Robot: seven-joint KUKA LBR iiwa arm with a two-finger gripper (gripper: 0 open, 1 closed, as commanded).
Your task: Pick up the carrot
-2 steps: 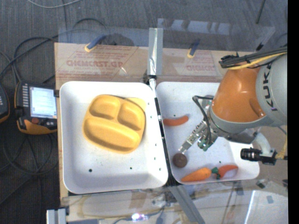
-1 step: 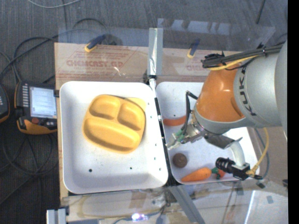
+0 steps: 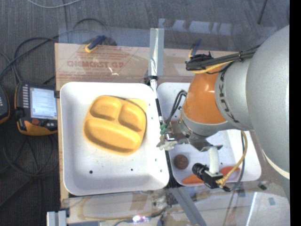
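A shallow white plastic bin (image 3: 171,92), the right-hand one of the pair, is taken as the landmark. The long orange carrot (image 3: 192,179) is seen lying flat inside this bin, stretched along its near wall, with its middle covered by robot hardware above it. A small brown round object (image 3: 181,161) is found in the same bin, just beside the carrot on the side away from the near wall. The grey arm with the orange band (image 3: 207,105) is held over most of the bin. The robot's gripper (image 3: 171,138) is placed low over the bin's left wall, well apart from the carrot. Whether the gripper is apart or together cannot be told, since it is seen from above and mostly hidden by the wrist. Nothing is seen held in it. Against the bin's left wall the second shallow white bin (image 3: 75,173) is set, and a yellow moulded plate with three compartments (image 3: 115,124) is laid in it.
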